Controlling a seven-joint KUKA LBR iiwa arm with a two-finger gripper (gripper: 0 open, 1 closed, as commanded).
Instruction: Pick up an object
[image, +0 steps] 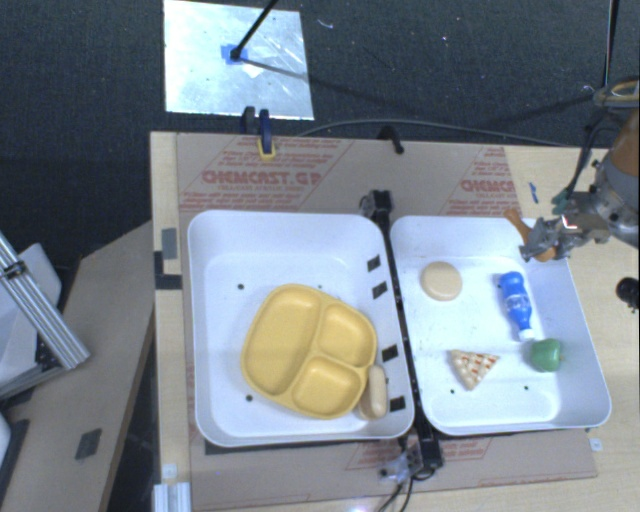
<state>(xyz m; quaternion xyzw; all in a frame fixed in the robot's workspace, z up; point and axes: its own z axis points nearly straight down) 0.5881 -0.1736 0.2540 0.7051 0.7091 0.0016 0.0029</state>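
Approach step: end effector over right bin's far rim, holding nothing (finger spread: cannot tell). Next, descend onto blue bottle nearby

Cardboard sheet printed in red lies on the desk under both bins. Shiny foil sheet on dark carpet, far left.

One fixed camera looks down at a slant (from above the bench) on both bins
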